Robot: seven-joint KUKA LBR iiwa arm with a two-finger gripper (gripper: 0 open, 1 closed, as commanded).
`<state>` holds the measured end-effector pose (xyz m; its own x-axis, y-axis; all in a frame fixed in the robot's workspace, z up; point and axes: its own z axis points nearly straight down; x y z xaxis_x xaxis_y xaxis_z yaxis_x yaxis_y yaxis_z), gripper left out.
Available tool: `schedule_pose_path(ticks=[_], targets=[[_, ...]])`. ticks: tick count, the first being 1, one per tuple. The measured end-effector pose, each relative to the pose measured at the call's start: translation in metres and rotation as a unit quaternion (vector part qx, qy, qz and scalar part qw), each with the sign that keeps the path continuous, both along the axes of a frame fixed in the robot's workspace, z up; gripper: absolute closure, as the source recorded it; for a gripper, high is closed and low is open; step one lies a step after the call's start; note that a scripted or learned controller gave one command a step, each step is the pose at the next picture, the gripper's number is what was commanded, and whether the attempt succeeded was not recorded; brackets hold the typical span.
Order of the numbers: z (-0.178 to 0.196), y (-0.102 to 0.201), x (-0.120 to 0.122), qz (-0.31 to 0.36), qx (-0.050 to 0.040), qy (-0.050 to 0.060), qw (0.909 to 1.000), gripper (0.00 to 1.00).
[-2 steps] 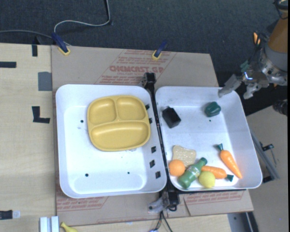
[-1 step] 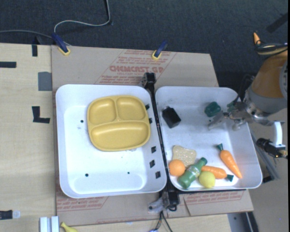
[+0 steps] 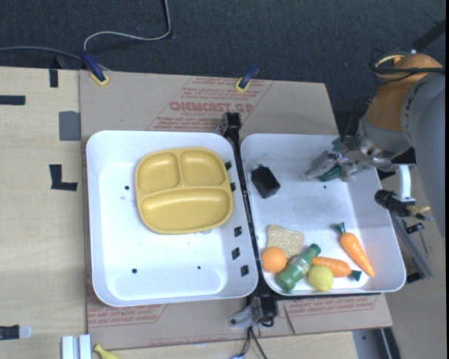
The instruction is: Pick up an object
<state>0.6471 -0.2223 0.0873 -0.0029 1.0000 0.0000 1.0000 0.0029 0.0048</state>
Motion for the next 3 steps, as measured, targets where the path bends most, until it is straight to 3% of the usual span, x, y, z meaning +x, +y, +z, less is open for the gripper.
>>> schedule_pose_path(ticks=[1, 2, 3], targets=[[0.010, -0.001, 0.000, 0.001, -0.0024, -0.001, 1.0000, 1.00], [0.185, 0.067, -0.026, 0.000, -0.0004, 0.001, 1.0000, 1.00], [0.116, 0.136, 0.012, 0.000, 0.0005, 0.004, 1.0000, 1.00]])
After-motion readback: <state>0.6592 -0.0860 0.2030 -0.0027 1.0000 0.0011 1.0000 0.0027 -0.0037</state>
